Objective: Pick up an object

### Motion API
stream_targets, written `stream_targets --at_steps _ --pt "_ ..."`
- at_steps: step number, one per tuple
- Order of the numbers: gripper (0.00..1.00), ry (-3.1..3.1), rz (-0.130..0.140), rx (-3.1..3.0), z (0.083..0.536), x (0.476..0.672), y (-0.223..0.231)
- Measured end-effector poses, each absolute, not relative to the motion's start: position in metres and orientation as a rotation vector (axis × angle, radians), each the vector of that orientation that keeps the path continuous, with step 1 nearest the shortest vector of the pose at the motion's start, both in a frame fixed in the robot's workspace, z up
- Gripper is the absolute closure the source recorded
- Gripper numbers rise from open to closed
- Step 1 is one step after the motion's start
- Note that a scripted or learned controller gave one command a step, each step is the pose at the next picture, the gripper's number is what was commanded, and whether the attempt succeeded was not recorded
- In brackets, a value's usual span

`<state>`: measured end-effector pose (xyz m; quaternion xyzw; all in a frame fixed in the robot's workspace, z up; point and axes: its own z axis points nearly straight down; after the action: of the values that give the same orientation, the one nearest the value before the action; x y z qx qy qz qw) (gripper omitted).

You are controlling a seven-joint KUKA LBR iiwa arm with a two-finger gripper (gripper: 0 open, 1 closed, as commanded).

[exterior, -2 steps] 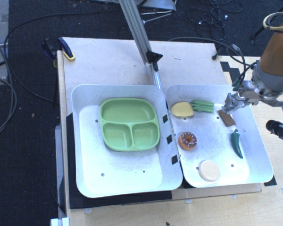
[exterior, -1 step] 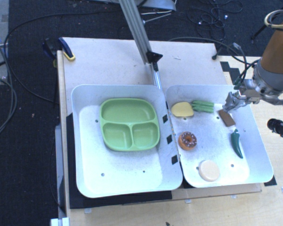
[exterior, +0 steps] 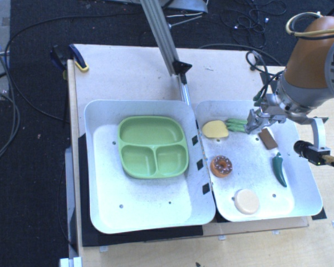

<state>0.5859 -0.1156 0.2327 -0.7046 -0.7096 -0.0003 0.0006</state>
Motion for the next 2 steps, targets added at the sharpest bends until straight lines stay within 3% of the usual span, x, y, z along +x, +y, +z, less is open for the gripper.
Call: stream_targets --at_steps 2 --pt "1.00 -2.228 -0.001 -2.211 0.216 0.589 -0.010"
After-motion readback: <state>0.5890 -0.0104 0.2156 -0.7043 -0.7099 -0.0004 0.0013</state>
